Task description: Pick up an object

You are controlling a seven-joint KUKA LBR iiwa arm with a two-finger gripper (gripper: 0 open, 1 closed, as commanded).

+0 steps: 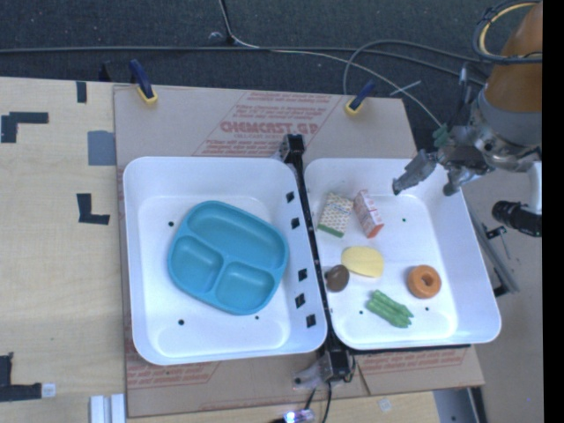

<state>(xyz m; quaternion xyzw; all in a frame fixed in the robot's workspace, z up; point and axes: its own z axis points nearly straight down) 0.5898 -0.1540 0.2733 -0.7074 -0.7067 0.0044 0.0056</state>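
Note:
The right bin [463, 263] holds several small objects: a speckled packet [335, 212], a red and white carton [368, 214], a yellow lemon-like piece [362, 261], a brown lump [337, 278], an orange ring [424, 281] and a green pod [389, 308]. My gripper [432, 181] hangs over the bin's far right corner, up and to the right of the carton. Its two fingers [409, 180] are spread open with nothing between them.
In the left bin [145, 236] lies a blue divided plate [227, 256]. A black divider [304, 236] runs between the bins. Cables trail across the dark floor behind the bench, and two clamps [144, 85] pin the cardboard sheet.

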